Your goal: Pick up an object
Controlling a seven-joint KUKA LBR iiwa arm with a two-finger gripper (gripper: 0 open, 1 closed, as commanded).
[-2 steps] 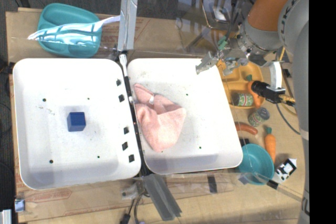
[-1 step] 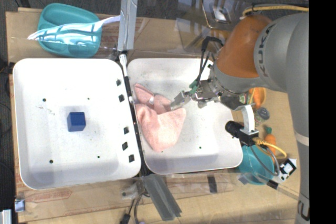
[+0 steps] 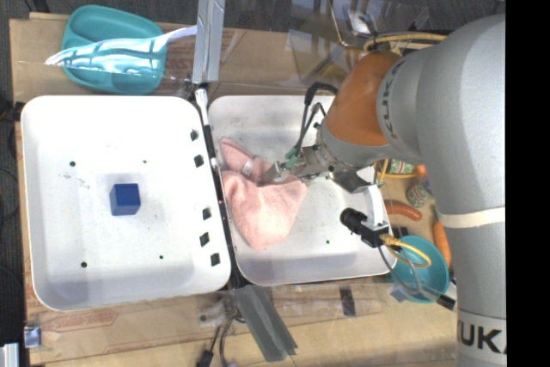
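Gripper (image 3: 277, 172) of the grey arm (image 3: 464, 142) sits low in the right bin (image 3: 344, 266), at the upper edge of a crumpled pink cloth (image 3: 262, 202); from where I stand I cannot tell its state. This looks like the grasping step, and a clean lift should follow. A blue cube (image 3: 125, 198) lies well apart in the left bin (image 3: 51, 271). The bin divider close by could crowd the move.
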